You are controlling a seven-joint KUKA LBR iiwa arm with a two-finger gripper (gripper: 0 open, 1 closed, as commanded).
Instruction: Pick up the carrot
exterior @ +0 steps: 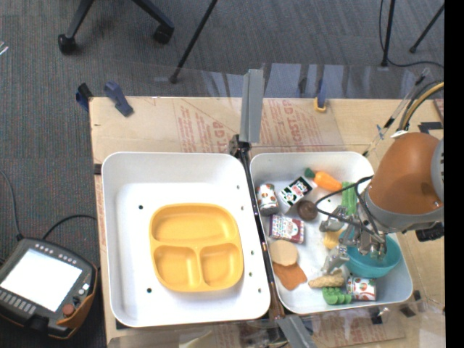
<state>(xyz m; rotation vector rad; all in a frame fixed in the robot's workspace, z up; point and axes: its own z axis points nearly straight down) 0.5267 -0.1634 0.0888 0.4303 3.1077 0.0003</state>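
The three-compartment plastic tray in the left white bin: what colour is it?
Yellow all over; the three-compartment plastic tray shows plainly in the overhead camera view.

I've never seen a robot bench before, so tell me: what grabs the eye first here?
Most striking is the bright yellow three-compartment plastic tray, sitting alone in the left shallow white bin. Next, the grey arm's big orange band looms over the right shallow white bin, which is crowded with toy food, including a small orange carrot near its far edge.
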